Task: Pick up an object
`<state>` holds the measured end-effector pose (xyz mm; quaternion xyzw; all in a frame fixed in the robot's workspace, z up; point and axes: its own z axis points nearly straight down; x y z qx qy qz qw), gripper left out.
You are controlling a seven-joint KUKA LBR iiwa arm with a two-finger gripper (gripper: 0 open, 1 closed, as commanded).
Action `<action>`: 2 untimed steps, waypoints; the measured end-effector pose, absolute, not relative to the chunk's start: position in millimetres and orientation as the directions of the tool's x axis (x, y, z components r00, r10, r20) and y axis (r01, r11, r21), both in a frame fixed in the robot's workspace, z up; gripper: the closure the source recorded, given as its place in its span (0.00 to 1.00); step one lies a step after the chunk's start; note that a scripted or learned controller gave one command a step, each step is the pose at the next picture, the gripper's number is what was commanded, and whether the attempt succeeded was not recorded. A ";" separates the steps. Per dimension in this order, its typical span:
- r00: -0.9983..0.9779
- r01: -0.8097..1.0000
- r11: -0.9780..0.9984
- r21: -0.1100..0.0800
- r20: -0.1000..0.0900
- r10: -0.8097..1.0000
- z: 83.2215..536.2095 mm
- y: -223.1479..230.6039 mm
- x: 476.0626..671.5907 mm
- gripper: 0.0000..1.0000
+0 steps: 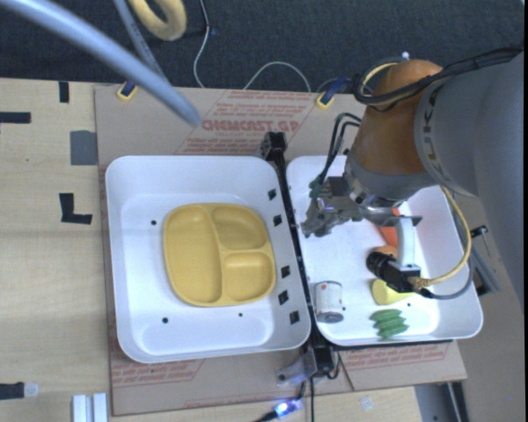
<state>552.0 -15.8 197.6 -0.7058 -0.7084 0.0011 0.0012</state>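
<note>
Seen from the one overhead camera, the grey arm enters from about 2 o'clock and bends down over the right bin, its orange band sitting just above the wrist. The wrist points down and toward 8 o'clock, so the gripper hangs over the upper-left part of the right bin, close to the divider between the two bins. Whether it is open, closed or holding anything cannot be told here (the tip is a dark, small cluster against the white floor). Black cables loop from the wrist, and a yellow cable curves round toward 4 o'clock.

In the right bin, several small things lie toward 5 o'clock of the gripper. A small white and grey cylinder lies near the bin's lower-left corner, directly below the gripper and apart from it. A green piece rests near the bin's bottom edge, with a yellow piece just above it. An orange piece shows at 3 o'clock of the gripper, partly hidden by the arm's fittings.

The left bin holds a yellow divided tray with three compartments, lying flat near its middle.
</note>
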 end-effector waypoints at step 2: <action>-0.006 1.000 0.006 -0.002 0.001 1.000 224.4 102.2 543.1 1.00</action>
